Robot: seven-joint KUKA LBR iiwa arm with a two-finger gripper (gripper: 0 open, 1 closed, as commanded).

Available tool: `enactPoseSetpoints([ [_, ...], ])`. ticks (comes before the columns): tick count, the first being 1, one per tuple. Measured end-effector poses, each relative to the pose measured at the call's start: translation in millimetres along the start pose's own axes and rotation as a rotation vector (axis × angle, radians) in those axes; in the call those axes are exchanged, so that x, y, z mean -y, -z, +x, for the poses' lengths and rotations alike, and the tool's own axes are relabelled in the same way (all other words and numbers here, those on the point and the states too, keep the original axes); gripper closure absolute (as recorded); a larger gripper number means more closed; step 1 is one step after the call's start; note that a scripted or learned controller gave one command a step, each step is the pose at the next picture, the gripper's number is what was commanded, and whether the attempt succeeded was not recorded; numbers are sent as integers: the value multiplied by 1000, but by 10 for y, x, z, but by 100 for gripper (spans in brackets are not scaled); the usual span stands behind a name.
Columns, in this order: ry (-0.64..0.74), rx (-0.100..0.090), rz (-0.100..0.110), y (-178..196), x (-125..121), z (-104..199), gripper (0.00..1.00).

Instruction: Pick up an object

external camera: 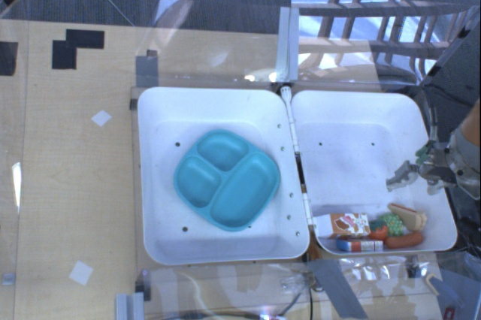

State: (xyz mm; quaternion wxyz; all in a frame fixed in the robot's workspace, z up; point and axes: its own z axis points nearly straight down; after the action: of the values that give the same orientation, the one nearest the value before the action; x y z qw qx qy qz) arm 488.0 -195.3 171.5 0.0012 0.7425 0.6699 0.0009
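Toy food (379, 230), red, tan, green.

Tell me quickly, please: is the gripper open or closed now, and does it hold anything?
Two-finger gripper: above the right white bin, nothing seen between its fingers; open or closed cannot be told.

At the right edge of the view we see part of the arm (460, 59), a dark grey, smooth, rounded casing, and lower down a sliver of its orange band (473, 132). Below that we make out the gripper (418, 174), a cluster of pale grey metal parts with small greenish touches near its middle. We see thin, angular metal pieces jutting out to the left of the cluster, too blurred for us to pick out screws or markings.
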Motion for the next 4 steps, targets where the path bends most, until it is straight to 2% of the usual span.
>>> enactPoseSetpoints([
  [1, 423, 0, -1, -329, 9, 78, 0],
  [2, 660, 2, -3, -589, -648, 144, 0],
  [3, 488, 0, -1, -399, 5, 52, 0],
  [4, 334, 1, -3, -394, -996, 352, 0],
])
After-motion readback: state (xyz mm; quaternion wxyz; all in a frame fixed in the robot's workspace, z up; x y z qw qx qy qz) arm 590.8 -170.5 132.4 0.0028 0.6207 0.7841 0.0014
